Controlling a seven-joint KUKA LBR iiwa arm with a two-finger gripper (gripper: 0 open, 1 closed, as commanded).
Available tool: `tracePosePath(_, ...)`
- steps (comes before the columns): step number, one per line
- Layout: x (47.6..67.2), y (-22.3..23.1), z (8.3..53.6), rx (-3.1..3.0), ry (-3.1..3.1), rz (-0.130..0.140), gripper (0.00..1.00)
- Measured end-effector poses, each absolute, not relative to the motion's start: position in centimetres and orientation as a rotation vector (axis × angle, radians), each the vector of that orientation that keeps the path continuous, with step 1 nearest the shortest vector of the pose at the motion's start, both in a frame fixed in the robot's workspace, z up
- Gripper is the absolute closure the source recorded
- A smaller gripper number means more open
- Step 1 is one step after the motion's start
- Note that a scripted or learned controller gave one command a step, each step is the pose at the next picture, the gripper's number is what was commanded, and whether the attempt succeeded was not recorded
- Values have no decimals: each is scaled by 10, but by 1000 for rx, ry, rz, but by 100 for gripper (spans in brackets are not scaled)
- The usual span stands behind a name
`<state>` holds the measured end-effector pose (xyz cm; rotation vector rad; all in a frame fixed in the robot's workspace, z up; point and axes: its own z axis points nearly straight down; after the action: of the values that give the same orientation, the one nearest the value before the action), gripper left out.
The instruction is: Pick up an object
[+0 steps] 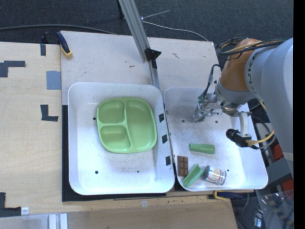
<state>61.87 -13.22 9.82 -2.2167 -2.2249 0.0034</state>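
My gripper (199, 116) hangs low over the far part of the right bin (252, 173), its fingers pointing down-left with nothing visible between them. Below it lies a green cylinder (202, 149) on the bin floor. At the bin's near edge sit a brown chocolate-like bar (183, 165), a green wedge-shaped block (191, 175) and a small can (215, 176) lying on its side. None of these touches the gripper.
The left bin (78, 142) holds a green divided plate (127, 125). A metal pole (136, 23) slants in from the top to the divider between the bins. A blue and yellow clamp (64, 44) rests on the bench's far left.
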Motion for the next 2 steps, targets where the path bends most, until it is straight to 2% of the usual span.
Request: tracePosePath(2, 608, -132, 220, -2223, -2226, -5, 100)
